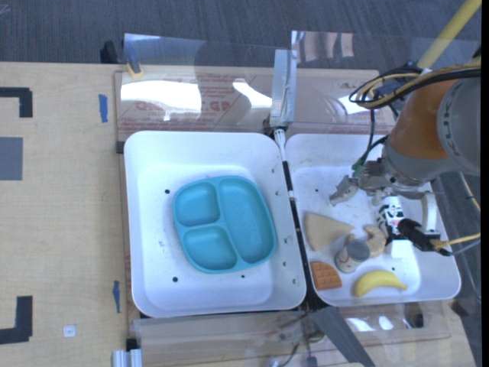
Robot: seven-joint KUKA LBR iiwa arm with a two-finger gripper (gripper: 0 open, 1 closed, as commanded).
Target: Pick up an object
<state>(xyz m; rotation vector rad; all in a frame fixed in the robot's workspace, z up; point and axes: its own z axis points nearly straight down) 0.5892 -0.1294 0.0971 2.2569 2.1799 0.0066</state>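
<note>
Hand (345, 189) over right bin (443, 281), finger state cannot be told, nothing seen held; banana (378, 283), waffle (326, 275), wedge (325, 228) lie below it; blue tray (223, 222) in left bin (145, 205).

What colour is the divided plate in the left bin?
Light blue; the divided plate shows clearly in the camera view.
</note>
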